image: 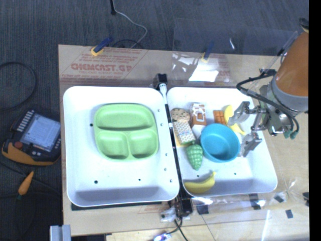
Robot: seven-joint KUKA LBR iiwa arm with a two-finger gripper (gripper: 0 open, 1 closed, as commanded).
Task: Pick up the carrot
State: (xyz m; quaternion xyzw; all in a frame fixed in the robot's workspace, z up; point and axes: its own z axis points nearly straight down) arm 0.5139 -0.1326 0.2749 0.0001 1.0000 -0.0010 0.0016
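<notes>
Viewed from above at a slant: tabletop (108,67) of brown board with red lettering, bearing two shallow white bins side by side. In the left bin (80,185), a green divided plate (125,130), lying flat near the middle. In the right bin (261,177), a crowded set of toy foods around a blue bowl (219,142): a yellow banana (199,183) at the near wall, a green knobbly piece (195,156) just left of the bowl, a pale waffle-patterned piece (183,132) and a brown biscuit (179,115) along the left wall, and a small box (198,113) towards the far wall. Carrot (219,116) taken to be the small orange piece near the far wall, between the box and a yellow piece (228,113), just behind the bowl's rim and lying free. Grey arm (293,77) with orange band entering from the right. Claw (247,127) poised over the right side of the right bin, beside the bowl's right edge, fingers (251,143) spread wide apart and gripping nothing; apart from the carrot, to its right. On the floor at left, a handheld control unit (37,134).
</notes>
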